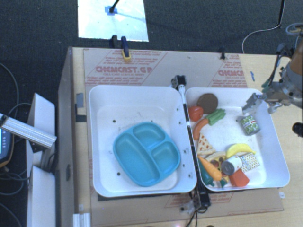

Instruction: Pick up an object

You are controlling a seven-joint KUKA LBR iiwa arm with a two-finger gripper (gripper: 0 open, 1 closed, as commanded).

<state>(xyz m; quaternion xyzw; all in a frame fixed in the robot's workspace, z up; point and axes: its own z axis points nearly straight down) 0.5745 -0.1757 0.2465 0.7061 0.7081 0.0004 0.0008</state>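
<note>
gripper (259, 103) hovered over right bin's (279, 148) far right | fingers' state: cannot tell | small green can (248, 125) lay just below-left, nearest object, nothing visibly held

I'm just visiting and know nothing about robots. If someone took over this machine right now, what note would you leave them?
Gripper: above the right bin's far right corner, holding nothing I can see.
Nearest item: a small green-patterned can, just below it.
Other toys in that bin: banana, carrot, tomato.
Left bin: blue divided plate.
Done: nothing lifted yet.
Left: grasp and lift one object.
</note>
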